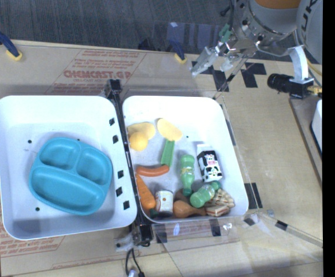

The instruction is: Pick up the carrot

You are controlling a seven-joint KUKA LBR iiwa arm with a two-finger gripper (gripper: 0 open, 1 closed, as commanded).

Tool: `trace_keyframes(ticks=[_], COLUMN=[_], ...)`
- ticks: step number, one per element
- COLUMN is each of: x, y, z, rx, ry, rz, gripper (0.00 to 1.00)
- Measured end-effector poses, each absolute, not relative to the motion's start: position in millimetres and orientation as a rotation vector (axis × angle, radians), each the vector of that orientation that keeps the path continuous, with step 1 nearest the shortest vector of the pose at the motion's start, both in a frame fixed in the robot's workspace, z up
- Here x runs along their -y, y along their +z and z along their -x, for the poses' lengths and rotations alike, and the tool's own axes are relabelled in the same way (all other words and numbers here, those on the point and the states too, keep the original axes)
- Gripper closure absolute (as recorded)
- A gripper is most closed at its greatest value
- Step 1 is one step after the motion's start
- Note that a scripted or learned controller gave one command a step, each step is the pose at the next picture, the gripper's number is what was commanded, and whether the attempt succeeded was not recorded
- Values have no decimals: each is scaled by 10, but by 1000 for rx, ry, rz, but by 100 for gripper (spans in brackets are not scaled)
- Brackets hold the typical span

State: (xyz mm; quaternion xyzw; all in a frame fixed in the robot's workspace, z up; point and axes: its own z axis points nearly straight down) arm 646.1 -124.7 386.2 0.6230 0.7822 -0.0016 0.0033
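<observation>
Carrot in bin, gripper raised, tilted

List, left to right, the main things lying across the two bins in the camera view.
Blue divided tray → carrot → green stick → green bottle → cow-print milk carton.

Blue tray in left bin

Surface: tan board with red printed lettering at its far left. Two shallow white bins rest on it, left bin touching right bin.
</observation>
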Motion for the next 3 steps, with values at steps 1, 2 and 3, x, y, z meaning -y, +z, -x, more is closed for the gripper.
trace_keyframes(ticks=[1,2,3], x=[421,600,582], y=[3485,4384,4485], z=[-6159,-6569,-6575], rx=[-2358,-2581,-2591], ry=[-10,-8,-15], rz=[-2084,-1783,-1771], gripper=[0,0,100])
